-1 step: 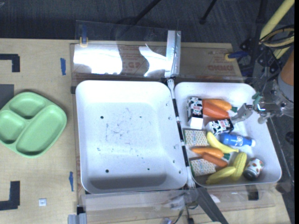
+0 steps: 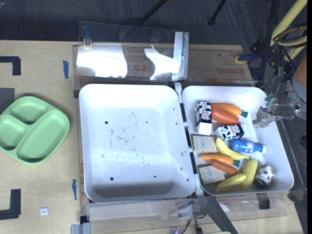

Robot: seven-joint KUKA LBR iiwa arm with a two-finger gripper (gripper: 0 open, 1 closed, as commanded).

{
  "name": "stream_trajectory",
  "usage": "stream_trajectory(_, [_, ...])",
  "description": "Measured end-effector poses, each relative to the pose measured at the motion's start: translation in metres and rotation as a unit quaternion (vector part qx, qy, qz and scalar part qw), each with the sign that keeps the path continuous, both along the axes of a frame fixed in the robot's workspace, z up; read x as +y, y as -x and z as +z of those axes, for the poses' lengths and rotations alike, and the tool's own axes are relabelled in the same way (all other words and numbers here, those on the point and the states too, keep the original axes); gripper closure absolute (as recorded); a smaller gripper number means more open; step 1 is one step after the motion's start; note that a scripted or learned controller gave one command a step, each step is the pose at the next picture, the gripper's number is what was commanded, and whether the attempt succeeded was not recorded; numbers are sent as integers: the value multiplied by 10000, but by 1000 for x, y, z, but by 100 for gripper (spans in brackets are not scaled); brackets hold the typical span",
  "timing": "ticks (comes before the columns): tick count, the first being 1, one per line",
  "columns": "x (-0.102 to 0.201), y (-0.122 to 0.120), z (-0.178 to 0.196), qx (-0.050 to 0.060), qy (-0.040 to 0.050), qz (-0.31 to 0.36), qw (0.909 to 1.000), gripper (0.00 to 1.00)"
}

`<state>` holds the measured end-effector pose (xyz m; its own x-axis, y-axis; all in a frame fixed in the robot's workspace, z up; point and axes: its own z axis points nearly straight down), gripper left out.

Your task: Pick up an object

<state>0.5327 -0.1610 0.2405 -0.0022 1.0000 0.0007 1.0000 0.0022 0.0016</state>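
The right bin (image 2: 280, 150) holds a pile of toy food. At its back lie an orange carrot-like piece (image 2: 226, 113) and a black-and-white carton (image 2: 203, 112), with a small white box (image 2: 205, 128) just in front. Further forward are a blue bottle (image 2: 246, 146), a yellow banana (image 2: 228, 150), an orange carrot (image 2: 219, 162), a corn cob (image 2: 249, 171) and a small round can (image 2: 263, 175). My gripper (image 2: 269, 115) hovers over the bin's right rim, to the right of the orange piece, and nothing shows in its grasp.
The left bin (image 2: 90, 130) has only faint scuff marks on its floor. A green divided plate (image 2: 31, 128) rests on the bench at far left. A clear plastic panel (image 2: 131, 57) stands behind the bins. Cables and stands crowd the back right.
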Motion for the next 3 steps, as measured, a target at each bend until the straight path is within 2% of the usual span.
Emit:
stream_trajectory(1, [0,-1,10,-14,1,-1,10000,100])
stream_trajectory(2, [8,-10,36,-3,6,-104,9999,100])
stream_trajectory(3, [8,-10,36,-3,6,-105,9999,0])
